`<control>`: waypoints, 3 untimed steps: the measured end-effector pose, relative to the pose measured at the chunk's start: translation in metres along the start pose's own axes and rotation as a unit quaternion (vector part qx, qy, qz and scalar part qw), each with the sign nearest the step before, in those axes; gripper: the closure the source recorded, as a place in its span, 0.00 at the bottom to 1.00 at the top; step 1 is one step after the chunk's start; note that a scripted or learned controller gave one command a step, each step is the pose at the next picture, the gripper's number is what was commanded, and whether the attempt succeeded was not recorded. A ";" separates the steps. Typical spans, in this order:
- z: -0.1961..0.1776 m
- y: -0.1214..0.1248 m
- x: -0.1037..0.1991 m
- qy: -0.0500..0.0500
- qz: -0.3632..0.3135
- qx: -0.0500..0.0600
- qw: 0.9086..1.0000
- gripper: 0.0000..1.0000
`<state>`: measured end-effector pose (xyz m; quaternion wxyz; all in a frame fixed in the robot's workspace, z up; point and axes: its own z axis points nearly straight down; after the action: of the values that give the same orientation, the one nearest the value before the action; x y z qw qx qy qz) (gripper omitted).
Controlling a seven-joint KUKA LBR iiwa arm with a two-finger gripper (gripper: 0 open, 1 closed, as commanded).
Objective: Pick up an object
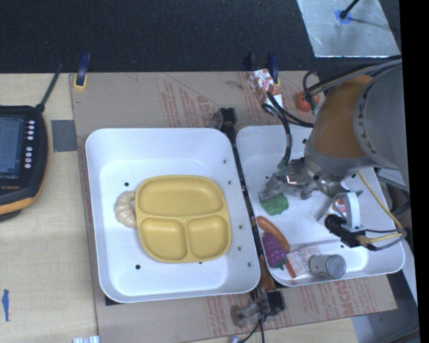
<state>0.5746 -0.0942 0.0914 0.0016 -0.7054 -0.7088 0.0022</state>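
From the one overhead view we see the grey arm with its orange band reaching in from the right, its two-finger gripper [274, 192] lowered into the right-hand shallow white bin [394, 265]. The gripper tip sits just above, perhaps touching, a small green soft-looking object [276, 205] near the bin's left wall. We cannot tell whether the jaws are spread or pressed together; the wrist housing and cables hide them, and nothing is plainly pinched between them.

Further down the same bin lie an orange carrot-shaped toy [272, 232], a purple grape-like cluster [275, 252], a flat red-and-white packet [301, 260] and a grey metal can on its side [327, 266]. The left white bin [112, 268] holds a yellow three-compartment plastic plate [182, 218], with a cream knobbly object [125, 209] touching its left edge.

We judge the step in hand to be the descent onto the green piece. The next move calls for a firm closure around it, then a straight lift clear of the bin wall.
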 end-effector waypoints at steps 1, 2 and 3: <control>-0.010 0.000 -0.001 0.000 -0.001 0.001 1.000 1.00; -0.010 0.000 -0.001 0.000 -0.001 0.001 1.000 0.00; -0.020 0.000 -0.002 -0.001 -0.001 0.002 1.000 1.00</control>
<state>0.5745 -0.0963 0.1117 0.0025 -0.7045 -0.7097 0.0044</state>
